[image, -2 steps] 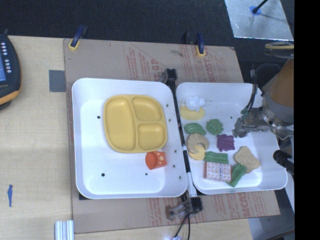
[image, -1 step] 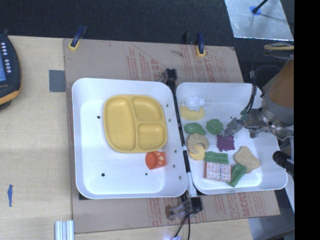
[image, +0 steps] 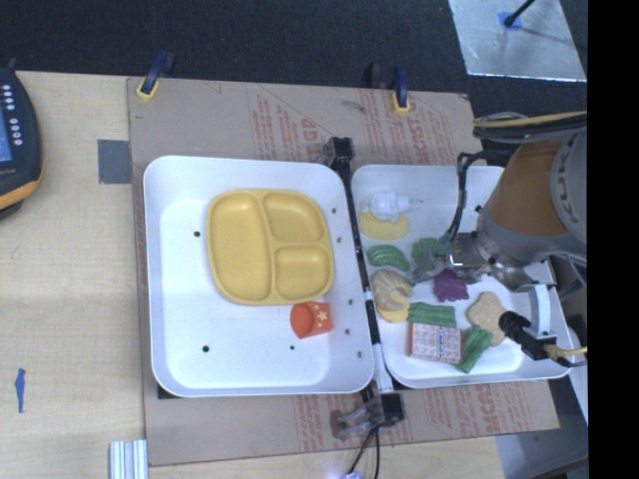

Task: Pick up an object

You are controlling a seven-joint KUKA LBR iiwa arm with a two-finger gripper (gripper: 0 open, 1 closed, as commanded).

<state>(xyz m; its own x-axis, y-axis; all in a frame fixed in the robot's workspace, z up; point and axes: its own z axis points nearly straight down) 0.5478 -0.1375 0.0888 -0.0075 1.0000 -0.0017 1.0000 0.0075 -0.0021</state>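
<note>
The gripper [image: 431,260] is seen low in the right bin [image: 399,180] – whether it is open or closed cannot be told – and the purple toy [image: 451,287] lies just beside it, toward the arm

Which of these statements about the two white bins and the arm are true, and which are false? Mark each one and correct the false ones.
1. The yellow divided plate lies in the left bin. True.
2. The red toy sits on the plate. False: it lies on the bin floor, just below the plate.
3. The pincer is over the right bin. True.
4. The purple toy is in the left bin. False: it lies in the right bin.
5. Blue clamps hold the cardboard's far edge. True.
</note>
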